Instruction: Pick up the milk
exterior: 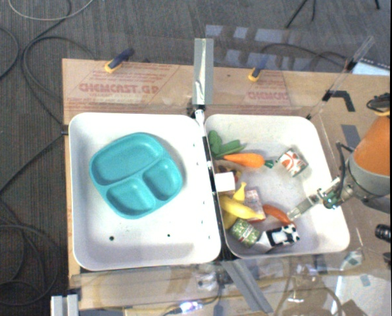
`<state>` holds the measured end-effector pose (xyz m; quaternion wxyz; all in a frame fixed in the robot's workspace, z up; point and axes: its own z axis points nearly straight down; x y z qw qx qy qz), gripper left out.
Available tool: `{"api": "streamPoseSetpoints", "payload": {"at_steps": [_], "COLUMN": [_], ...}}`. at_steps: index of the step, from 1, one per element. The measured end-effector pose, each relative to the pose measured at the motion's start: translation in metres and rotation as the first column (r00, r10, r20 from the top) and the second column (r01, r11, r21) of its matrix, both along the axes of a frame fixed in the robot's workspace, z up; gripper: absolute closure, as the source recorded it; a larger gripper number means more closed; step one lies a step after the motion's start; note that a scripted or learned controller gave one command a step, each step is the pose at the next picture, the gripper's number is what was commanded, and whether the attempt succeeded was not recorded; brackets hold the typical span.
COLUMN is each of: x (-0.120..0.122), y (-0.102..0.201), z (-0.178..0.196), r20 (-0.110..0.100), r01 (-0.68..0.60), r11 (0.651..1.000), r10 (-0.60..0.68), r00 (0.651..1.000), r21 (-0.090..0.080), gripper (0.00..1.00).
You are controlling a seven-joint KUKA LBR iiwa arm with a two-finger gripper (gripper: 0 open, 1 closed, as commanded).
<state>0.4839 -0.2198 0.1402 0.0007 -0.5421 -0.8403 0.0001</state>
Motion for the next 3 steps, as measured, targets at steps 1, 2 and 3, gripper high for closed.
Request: {"api": "streamPoseSetpoints", "payload": {"at_steps": [1, 2, 3], "x": [-0.001, 0.000, 0.038], "y": [0.038, 0.052, 0.023], "z": [-0.025, 0.029, -0.028], "r20": [-0.003, -0.002, -0.002], "r01": [0.246, 0.192, 0.388], "r11": [0.969, 0.981, 0.922], "r10": [-0.246, -0.192, -0.388], "r00": [0.969, 0.981, 0.922], "r21": [0.001, 0.000, -0.002], "gripper": [0.00, 0.00, 0.00]}}
